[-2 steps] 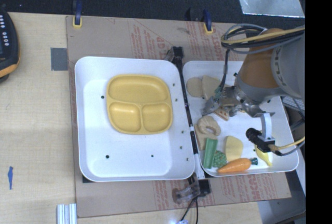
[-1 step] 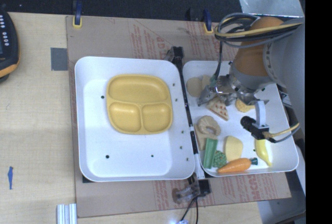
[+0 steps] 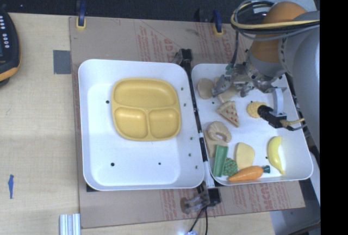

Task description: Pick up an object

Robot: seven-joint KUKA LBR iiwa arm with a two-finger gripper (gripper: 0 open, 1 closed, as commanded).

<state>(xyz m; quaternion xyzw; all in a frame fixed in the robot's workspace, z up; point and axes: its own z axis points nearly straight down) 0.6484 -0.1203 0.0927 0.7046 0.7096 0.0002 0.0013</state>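
The gripper [image 3: 232,85] stands low over the far end of the right bin [image 3: 296,171], reaching in from the right under the orange band [image 3: 272,32] of the arm. Whether its claw is released or clenched cannot be told — the metal parts blur together from this height, and nothing is visibly caught in it.

Nearest candidates for a pick: a tan round piece [image 3: 205,87] lies just to the left of the gripper, against the bin's inner wall, and a pizza wedge [image 3: 229,113] lies just below it, toward the camera, its point aimed roughly up at the gripper. Either would call for only a short shift; the wedge's long axis runs near-to-far in the bin.

Further toward the near edge sit a bagel-like ring [image 3: 219,131], a green stick [image 3: 219,159], a yellow wedge [image 3: 244,154], a carrot [image 3: 246,174] and a banana [image 3: 276,154] — all well apart from the gripper.

The left bin [image 3: 98,168] holds a yellow divided tray [image 3: 145,107], out of the arm's present reach line.

Judgement: the pick is not yet made.
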